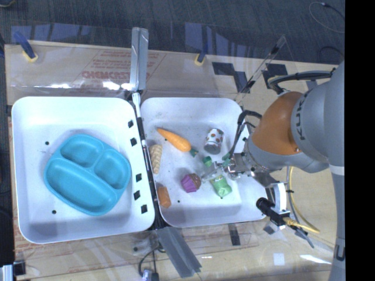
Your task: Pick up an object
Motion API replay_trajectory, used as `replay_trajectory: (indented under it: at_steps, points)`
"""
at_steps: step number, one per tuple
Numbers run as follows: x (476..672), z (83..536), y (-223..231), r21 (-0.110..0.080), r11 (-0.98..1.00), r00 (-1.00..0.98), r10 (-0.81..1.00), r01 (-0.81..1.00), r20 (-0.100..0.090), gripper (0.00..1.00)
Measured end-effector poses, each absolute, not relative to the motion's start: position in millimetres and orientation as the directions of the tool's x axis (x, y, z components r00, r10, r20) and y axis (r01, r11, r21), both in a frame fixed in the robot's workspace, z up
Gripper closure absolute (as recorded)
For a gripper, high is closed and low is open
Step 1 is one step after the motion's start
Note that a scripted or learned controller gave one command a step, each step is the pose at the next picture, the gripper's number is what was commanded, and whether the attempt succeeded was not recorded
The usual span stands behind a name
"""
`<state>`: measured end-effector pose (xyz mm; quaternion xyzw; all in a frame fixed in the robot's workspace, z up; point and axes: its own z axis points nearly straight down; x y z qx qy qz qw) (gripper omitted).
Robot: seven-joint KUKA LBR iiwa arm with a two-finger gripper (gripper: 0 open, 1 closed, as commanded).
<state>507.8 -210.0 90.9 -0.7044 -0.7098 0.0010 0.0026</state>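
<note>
The right bin point(193, 103) holds several small toys. An orange carrot point(174, 139) lies near its middle, and a white spotted cup point(214, 139) lies to the carrot's right. A purple piece point(190, 182) and a green piece point(221, 186) sit toward the front. A pale corn cob point(156, 158) and a brown piece point(163, 196) lie along the left wall. My gripper point(225, 167) is low in this bin on the right side, just above the green piece and beside a small green bit point(207, 160). Nothing shows held in it.
The left bin point(35, 110) holds a blue divided plate point(88, 173). A metal divider point(139, 57) runs between the bins at the back. The arm's orange band point(278, 130) hangs over the right bin's right wall, with cables point(281, 206) trailing below.
</note>
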Motion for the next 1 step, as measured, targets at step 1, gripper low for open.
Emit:
replay_trajectory:
  at_steps: [1]
  points:
    - [508.1, 100.8, -210.1, -0.006, 0.012, -0.012, 1.0, 1.0, 0.002, 1.0]
